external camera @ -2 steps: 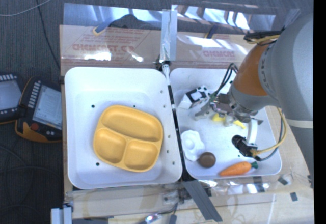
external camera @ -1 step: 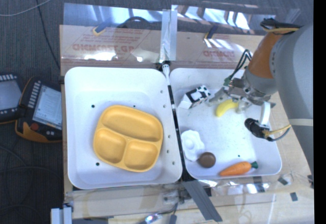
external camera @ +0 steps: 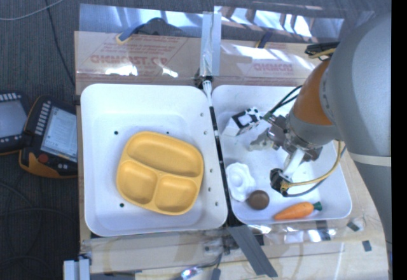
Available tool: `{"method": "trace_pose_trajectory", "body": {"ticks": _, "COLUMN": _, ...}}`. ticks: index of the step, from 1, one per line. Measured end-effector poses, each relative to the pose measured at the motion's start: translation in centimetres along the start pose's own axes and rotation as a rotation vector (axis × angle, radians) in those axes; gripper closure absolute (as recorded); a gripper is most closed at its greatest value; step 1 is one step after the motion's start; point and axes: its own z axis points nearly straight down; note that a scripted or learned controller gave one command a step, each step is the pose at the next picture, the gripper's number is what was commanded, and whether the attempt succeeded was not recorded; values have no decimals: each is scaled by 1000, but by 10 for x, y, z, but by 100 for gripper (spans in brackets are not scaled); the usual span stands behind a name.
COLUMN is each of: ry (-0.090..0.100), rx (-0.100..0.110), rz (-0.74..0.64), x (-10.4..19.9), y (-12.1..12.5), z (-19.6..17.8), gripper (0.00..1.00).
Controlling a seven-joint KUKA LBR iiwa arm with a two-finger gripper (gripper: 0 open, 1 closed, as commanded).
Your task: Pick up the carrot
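Observation:
The carrot [external camera: 296, 210], orange with a green stub at its right end, lies flat near the front edge of the right bin [external camera: 331, 209]. My gripper [external camera: 259, 137] hangs over the middle of that bin, up and to the left of the carrot and well apart from it. Nothing of the carrot is hidden.
A brown ball [external camera: 257, 199] and a white fried-egg toy [external camera: 238, 180] lie left of the carrot. A small black-and-white thing [external camera: 245, 118] sits close to the gripper at the bin's back left. The left bin [external camera: 102, 119] holds a yellow divided tray [external camera: 160, 172].

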Motion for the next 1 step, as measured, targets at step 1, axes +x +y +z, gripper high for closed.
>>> {"method": "trace_pose_trajectory", "body": {"ticks": 1, "ry": -6, "rx": 1, "rz": 2, "x": -30, "y": -46, "z": -165, "gripper": 0}}
